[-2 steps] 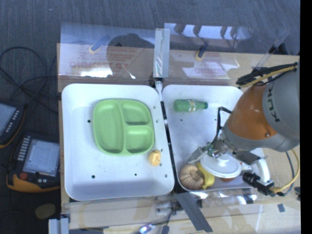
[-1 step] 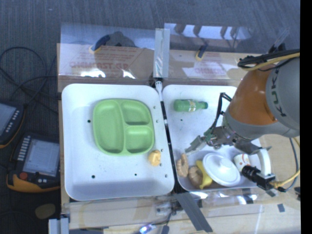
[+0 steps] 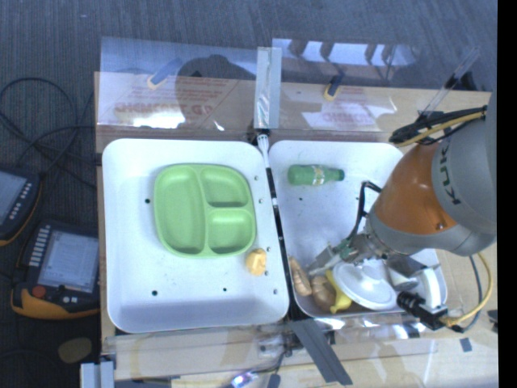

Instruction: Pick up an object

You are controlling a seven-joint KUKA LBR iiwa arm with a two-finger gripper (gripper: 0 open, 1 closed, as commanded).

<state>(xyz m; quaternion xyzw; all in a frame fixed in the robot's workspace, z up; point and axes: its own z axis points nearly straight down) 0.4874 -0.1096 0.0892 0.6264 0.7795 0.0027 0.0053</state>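
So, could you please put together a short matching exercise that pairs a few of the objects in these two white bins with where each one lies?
Things:
1. green three-compartment plastic tray
2. green plastic bottle
3. small yellow-orange block
4. white round dish

Places:
A. lying on its side near the far wall of the right bin
B. middle of the left bin
C. near side of the right bin, under the arm's wrist
D. left bin, by the tray's near right corner

Pairs: 1-B, 2-A, 3-D, 4-C

Divided tray (image 3: 206,210) in left bin (image 3: 121,241), small toy (image 3: 257,261) at its near-right corner. Bottle (image 3: 315,175) at rear of right bin (image 3: 323,217); clutter (image 3: 323,285) in near-left corner.
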